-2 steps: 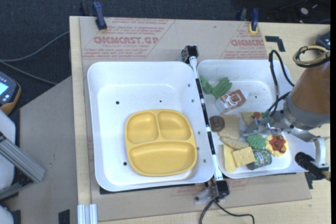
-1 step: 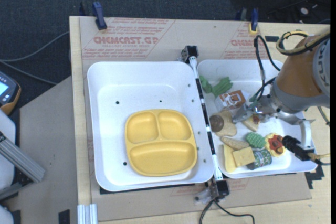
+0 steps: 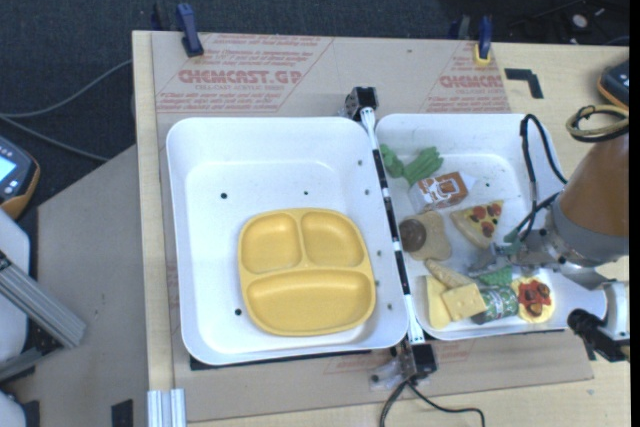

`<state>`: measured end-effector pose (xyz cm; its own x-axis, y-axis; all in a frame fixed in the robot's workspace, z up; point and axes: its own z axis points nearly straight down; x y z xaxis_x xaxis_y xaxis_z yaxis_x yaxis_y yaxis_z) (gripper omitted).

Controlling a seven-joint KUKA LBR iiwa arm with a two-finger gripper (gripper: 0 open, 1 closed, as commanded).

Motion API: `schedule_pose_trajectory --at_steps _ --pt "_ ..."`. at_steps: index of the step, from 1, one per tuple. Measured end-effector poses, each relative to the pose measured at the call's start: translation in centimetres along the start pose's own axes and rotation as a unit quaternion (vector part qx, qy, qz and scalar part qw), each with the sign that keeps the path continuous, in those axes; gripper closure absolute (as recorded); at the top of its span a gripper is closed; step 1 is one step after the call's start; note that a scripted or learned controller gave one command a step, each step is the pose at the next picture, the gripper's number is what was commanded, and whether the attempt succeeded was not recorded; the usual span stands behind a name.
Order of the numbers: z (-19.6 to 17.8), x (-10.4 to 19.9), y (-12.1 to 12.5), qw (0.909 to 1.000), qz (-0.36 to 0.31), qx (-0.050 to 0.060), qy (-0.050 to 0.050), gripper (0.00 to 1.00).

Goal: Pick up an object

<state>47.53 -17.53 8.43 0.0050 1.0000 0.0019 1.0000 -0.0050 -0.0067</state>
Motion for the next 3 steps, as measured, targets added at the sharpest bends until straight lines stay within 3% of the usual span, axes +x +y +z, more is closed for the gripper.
schedule_pose_trajectory --at_steps 1,2,3 --pt "-1.0 0.2 0.4 1.0 -0.002 -0.004 -0.001 1.0" --pt "-6.9 7.3 2.9 1.0 -0.007 -0.007 0.0 1.0" --pt "-12.8 13.7 8.8 0.9999 -0.007 -0.009 -0.001 1.0"
